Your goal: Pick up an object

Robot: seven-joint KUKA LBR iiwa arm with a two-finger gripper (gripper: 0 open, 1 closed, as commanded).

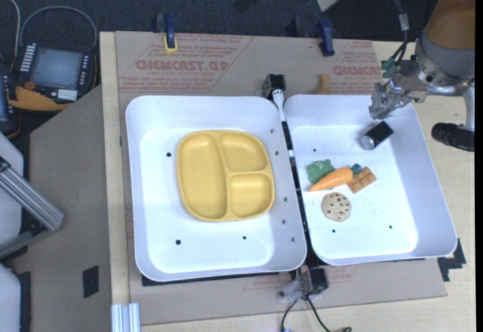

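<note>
Cookie (pixel 336 207) lies in right bin (pixel 423 195), below carrot (pixel 330 180). Claw (pixel 385 104) hovers above dark cylinder (pixel 375 135); its open or closed state cannot be determined.

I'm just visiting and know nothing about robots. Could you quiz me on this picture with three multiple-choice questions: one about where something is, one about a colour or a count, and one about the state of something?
1. Where does the yellow divided plate lie?
A. In the left bin
B. In the right bin
C. On the cardboard behind the bins

2. How many compartments does the plate have?
A. Two
B. Three
C. Five

3. Where is the claw compared with the carrot?
A. Gripping it
B. Resting on it
C. Apart from it, near the bin's far edge

Answers:
1. A, the plate sits in the middle of the left bin.
2. B, one long section and two smaller ones show.
3. C, the carrot lies on the bin floor beside the cookie, away from the claw.
</note>
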